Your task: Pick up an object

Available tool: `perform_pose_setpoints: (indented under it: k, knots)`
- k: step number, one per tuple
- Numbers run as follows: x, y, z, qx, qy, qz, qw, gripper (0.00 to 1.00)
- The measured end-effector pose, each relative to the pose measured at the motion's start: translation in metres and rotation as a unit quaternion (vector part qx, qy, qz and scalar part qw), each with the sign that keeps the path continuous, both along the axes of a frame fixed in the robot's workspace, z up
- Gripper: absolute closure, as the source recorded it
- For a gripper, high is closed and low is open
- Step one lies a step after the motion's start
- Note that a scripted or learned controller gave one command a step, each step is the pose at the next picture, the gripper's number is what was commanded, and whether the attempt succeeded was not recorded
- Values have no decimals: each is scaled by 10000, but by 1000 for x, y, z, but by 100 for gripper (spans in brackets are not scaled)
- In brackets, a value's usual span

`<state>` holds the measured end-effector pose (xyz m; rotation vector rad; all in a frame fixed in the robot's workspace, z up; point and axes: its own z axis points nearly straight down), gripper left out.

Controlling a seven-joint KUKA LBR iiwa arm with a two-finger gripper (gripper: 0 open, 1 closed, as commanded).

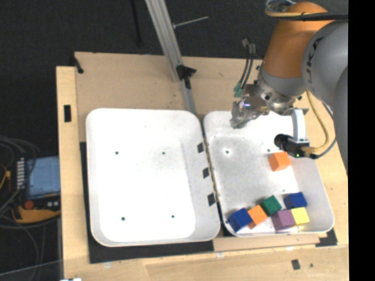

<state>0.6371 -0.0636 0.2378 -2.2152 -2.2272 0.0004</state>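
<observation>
My gripper [240,119] hangs over the back left corner of the right bin [246,157], with nothing visible between its fingers. An orange cube [279,161] lies alone in the right half of that bin, well to the right of and nearer than the gripper. Along the bin's front edge sit a blue cube [239,218], a second orange cube [257,214], a green cube [270,205], a purple cube [283,219], a yellow cube [300,216] and another blue cube [295,201].
The left bin [143,174] lies beside the right one, with black clips [205,171] along the shared rim. A slanted metal pole [170,45] rises behind the bins. A black cable fitting [290,143] hangs off the arm above the lone orange cube.
</observation>
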Motion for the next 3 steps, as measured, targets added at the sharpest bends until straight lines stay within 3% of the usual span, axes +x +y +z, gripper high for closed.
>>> perform_pose_setpoints:
  k: [2, 3]
  knots:
    - [0, 96, 11, 8, -13, 12, 10000, 100]
    - [-9, 149, -2, 0, 5, 6, 10000, 100]
